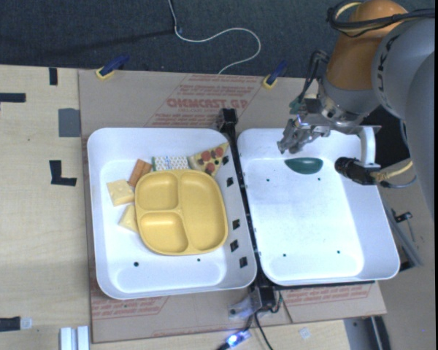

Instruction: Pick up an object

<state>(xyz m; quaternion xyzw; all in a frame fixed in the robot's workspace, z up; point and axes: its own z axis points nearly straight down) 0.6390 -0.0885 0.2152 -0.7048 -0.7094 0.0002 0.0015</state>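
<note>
Camera view: gripper (295, 141) hangs at the right bin's (314, 224) far edge, just left of a teal object (305, 165); its state cannot be told.

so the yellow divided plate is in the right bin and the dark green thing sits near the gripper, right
Not quite. The camera view shows the yellow divided plate lying in the left bin, not the right one. The dark green object does sit in the right bin, just below the gripper.
</note>
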